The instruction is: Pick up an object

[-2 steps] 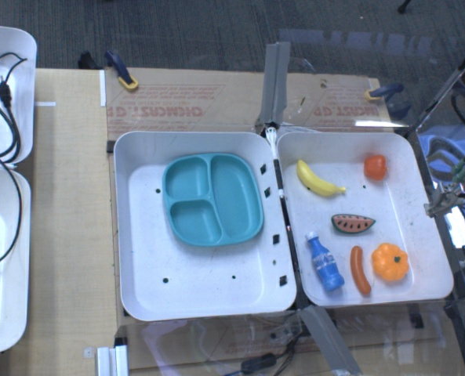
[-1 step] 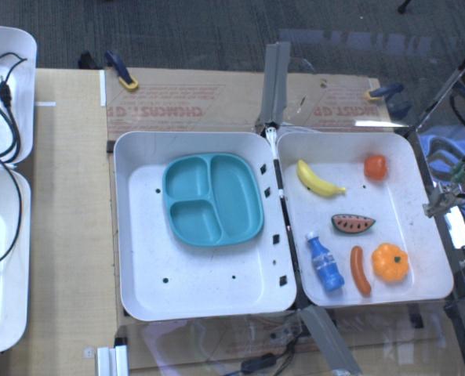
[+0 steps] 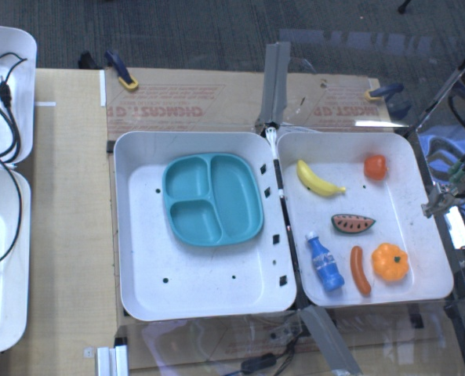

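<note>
Right bin [image 3: 420, 210]: banana [image 3: 318, 178], tomato [image 3: 375, 167], watermelon slice [image 3: 353, 223].

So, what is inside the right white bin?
The right white bin holds a yellow banana, red tomato, watermelon slice, blue bottle, orange sausage and orange pumpkin. Whatever lies under them is covered.

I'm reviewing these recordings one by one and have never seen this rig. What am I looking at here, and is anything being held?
One fixed camera looks down at a slant on a bench with two shallow white bins. The left bin holds a teal divided plate. The right bin holds toy food: a banana, a tomato, a watermelon slice, a blue bottle, a sausage and an orange pumpkin. All of them lie loose in the bins; nothing is being lifted.
</note>
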Robot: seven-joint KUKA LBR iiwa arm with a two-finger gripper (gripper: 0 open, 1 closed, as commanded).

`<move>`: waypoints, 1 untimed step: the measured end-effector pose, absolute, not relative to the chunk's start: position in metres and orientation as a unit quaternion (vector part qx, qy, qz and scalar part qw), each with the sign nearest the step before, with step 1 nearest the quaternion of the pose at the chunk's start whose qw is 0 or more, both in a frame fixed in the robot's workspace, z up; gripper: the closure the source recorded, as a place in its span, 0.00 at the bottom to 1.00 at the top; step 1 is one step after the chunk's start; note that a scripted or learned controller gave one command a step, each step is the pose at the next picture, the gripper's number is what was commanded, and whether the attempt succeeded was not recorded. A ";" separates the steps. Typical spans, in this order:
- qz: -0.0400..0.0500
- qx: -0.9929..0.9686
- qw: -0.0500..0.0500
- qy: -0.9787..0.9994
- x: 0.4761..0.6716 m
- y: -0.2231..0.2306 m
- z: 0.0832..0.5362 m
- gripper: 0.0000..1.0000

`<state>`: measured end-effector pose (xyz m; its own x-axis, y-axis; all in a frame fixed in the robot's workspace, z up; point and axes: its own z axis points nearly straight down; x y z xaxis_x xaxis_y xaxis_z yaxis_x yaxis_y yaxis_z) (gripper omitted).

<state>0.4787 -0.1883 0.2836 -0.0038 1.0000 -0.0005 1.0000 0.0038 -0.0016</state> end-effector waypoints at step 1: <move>0.001 -0.706 0.000 -0.709 0.478 -0.174 0.279 1.00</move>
<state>0.4785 -0.1740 0.2787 -0.0045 1.0000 -0.0009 1.0000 0.0045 -0.0023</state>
